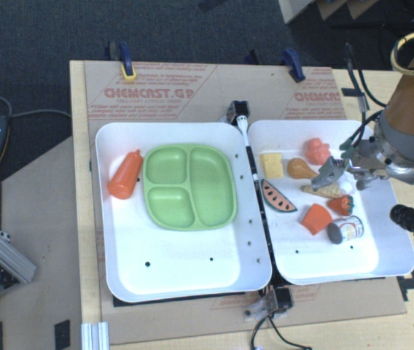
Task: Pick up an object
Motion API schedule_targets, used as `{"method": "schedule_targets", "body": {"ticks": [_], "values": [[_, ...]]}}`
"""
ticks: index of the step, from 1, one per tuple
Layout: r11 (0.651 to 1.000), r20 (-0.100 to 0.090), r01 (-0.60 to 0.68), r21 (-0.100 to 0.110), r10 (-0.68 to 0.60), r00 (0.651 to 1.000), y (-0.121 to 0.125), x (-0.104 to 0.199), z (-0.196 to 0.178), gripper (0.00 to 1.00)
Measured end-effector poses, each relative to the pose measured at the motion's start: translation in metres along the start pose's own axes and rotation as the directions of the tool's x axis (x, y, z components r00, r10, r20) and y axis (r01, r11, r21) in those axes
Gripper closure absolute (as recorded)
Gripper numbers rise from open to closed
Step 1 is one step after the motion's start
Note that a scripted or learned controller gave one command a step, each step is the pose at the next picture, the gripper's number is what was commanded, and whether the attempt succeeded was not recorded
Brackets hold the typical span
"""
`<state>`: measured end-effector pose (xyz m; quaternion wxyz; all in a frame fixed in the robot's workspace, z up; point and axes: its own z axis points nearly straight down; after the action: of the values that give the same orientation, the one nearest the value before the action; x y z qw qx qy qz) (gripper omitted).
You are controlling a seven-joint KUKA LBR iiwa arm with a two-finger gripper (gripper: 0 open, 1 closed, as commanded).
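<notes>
My gripper (332,175) hangs low over the middle of the right bin (389,257), reaching in from the right. Just under its tip lies a tan wedge-shaped piece (322,190), partly covered by it; I cannot tell if they touch. Around it lie a pink toy (316,150), a brown drumstick (301,169), a yellow block (271,165), a watermelon slice (278,197), a red piece with a green top (342,204), an orange block (314,218) and a small tin with a grey end (345,230).
The left bin (119,261) holds a green divided plate (190,186) and an orange bottle-shaped toy (125,174) at its left. A black ridge (256,195) separates the bins. Cables run along the right side near the arm.
</notes>
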<state>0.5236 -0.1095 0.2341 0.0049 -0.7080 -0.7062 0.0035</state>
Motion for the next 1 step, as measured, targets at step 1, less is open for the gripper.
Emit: {"method": "schedule_targets", "body": {"ticks": [1], "values": [[1.000, 0.002, 0.003, -0.012, -0.003, 1.000, 0.0024, 0.0000, -0.0059, 0.00]]}}
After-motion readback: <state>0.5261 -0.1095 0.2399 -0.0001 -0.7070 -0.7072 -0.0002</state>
